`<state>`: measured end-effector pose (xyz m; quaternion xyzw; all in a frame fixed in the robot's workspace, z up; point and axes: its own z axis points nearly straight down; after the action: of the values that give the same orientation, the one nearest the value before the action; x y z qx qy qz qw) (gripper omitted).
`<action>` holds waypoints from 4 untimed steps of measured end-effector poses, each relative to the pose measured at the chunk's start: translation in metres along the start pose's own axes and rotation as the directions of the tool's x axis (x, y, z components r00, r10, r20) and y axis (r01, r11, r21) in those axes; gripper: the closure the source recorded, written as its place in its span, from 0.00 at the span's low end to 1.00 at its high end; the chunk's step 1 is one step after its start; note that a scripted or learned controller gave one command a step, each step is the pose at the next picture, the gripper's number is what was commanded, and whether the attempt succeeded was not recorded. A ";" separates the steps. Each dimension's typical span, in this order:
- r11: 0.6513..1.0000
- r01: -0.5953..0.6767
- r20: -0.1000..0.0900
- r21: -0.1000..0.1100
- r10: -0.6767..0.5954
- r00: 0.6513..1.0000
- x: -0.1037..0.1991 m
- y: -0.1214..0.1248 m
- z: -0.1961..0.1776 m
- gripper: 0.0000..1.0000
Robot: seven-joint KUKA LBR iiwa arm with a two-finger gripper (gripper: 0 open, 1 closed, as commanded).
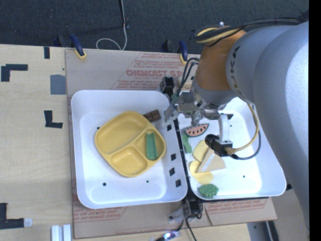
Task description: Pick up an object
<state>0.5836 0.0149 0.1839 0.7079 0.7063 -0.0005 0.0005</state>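
Pincer [193,115]: grip state cannot be told, wrist hides it | watermelon slice [196,130]: partly covered | right bin [261,185]: arm overlaps

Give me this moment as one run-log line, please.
gripper: over right bin, above watermelon slice | yellow plate: left bin, holds green piece

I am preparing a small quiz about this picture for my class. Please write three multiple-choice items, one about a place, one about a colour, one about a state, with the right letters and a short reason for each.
1. Where does the green stick lie?
A. in the yellow tray
B. on the bare bench
C. in the right bin

2. What colour is the watermelon slice on its flat face?
A. blue
B. red
C. white

3. How does the yellow tray sit?
A. flipped over
B. standing on its edge
C. flat, open side up

Answers: 1 A, it rests in a tray compartment. 2 B, red with dark seeds. 3 C, its compartments face the camera.
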 end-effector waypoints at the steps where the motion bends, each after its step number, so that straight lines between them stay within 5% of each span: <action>1: 1.000 0.009 -0.003 0.006 -0.009 1.000 0.070 -0.067 -0.018 0.00; 2: 1.000 -0.013 0.004 0.004 0.013 1.000 -0.090 -0.065 0.001 0.00; 3: 1.000 0.003 -0.002 0.004 -0.003 1.000 -0.079 -0.064 -0.009 1.00; 4: 1.000 0.012 -0.003 -0.004 -0.012 1.000 0.005 -0.038 -0.056 1.00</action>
<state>0.5460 0.0205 0.2402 0.7038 0.7104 0.0019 0.0008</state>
